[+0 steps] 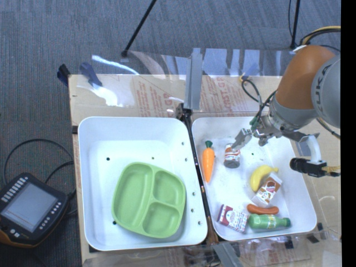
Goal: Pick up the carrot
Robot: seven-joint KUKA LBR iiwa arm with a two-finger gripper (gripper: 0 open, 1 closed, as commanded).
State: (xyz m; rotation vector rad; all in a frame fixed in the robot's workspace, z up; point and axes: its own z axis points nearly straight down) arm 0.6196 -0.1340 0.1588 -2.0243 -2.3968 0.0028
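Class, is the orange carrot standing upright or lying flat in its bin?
Lying flat: the orange carrot rests lengthwise on the right white bin's floor, green top pointing away.

Green tray (pixel 149 200), banana (pixel 259 177), bottle (pixel 269 222)

The arm (pixel 320 93) is grey with a broad, rounded orange band above the wrist. Black and yellow cables loop beside it, and dark letters mark its grey casing.

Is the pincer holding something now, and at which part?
Nothing is held. The pincer is open above the small can, with nothing between its fingers; the carrot lies apart in the right bin.
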